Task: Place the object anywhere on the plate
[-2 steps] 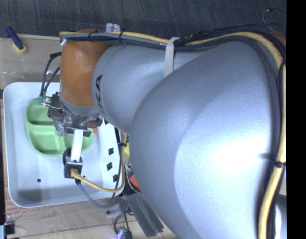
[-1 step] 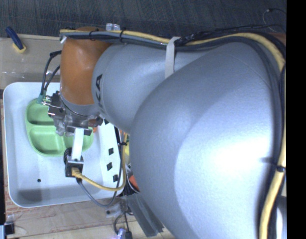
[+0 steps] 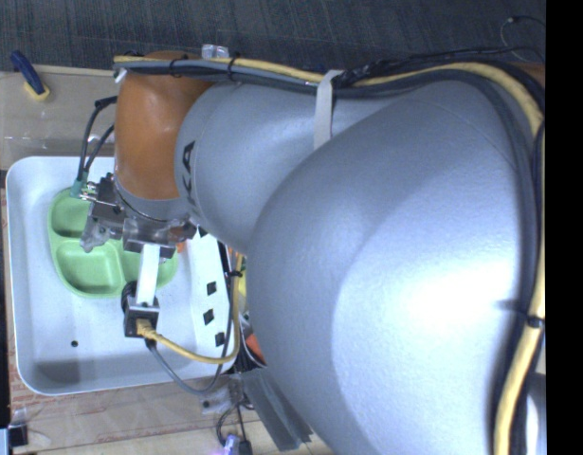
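Observation:
A light green plate [image 3: 75, 259] with raised sections lies in the upper left part of the left white bin [image 3: 45, 349]. My gripper [image 3: 98, 232] hangs over the plate's right half, below the orange wrist band [image 3: 149, 131]. The gripper body and its cabling hide what lies directly beneath it. A small orange-red patch [image 3: 256, 349] peeks out under the arm near the bin's right side; I cannot tell what it is.
The grey arm [image 3: 386, 254] covers the right bin and most of the view. A white strip with black squares [image 3: 208, 297] and a yellow cable [image 3: 191, 354] run over the left bin's right part. A blue and yellow clamp [image 3: 27, 74] sits on the bench's far left corner.

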Action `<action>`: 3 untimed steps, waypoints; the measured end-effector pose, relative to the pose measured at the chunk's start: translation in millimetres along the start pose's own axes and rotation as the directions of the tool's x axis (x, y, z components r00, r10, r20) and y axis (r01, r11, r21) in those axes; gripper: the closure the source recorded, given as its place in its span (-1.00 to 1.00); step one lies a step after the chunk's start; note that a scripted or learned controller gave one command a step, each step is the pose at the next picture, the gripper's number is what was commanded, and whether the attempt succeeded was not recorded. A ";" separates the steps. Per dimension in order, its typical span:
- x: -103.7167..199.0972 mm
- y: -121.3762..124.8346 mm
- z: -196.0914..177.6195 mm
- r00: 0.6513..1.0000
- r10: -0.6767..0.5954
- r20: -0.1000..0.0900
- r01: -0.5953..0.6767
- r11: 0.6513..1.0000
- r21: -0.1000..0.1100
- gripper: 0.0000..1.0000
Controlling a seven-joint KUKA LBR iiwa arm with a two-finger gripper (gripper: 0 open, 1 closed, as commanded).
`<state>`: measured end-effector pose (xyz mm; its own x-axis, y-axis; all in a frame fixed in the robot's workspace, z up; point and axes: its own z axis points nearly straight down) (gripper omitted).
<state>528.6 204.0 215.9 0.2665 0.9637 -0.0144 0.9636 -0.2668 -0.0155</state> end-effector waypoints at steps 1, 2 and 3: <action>0.7 -0.5 -5.6 1.000 -0.005 0.006 0.005 1.000 0.007 1.00; 7.3 -23.3 -4.4 0.997 -0.073 -0.006 0.073 0.997 -0.007 1.00; 4.0 9.1 -0.9 0.986 -0.164 -0.007 0.164 0.986 -0.011 1.00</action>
<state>538.5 205.4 216.6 0.1047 0.9945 -0.0047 0.9945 -0.1048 -0.0068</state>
